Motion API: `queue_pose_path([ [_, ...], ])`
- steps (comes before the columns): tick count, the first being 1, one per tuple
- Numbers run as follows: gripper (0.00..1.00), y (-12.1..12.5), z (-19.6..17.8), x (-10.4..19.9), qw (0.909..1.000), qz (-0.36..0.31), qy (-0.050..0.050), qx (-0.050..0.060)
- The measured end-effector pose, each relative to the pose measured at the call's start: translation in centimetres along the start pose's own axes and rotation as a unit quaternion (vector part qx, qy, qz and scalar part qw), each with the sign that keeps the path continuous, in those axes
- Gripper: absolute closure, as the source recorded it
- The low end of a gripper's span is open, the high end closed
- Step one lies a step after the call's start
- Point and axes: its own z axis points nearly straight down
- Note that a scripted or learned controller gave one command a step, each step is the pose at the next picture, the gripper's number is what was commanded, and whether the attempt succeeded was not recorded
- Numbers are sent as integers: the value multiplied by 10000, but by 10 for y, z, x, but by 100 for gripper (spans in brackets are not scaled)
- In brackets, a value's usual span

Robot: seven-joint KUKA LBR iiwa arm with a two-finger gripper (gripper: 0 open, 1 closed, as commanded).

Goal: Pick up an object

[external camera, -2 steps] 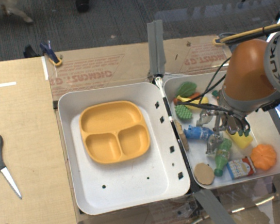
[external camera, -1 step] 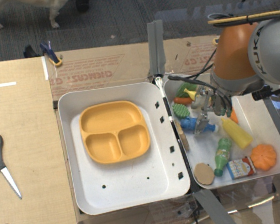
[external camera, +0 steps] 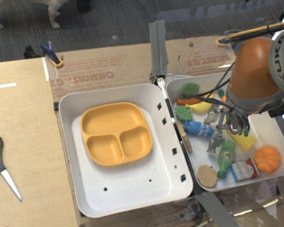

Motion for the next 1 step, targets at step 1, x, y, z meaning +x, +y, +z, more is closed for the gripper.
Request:
queue_pose_path([
  [1, 0, -8, 0, 73, 9967, 806, 5, -1],
])
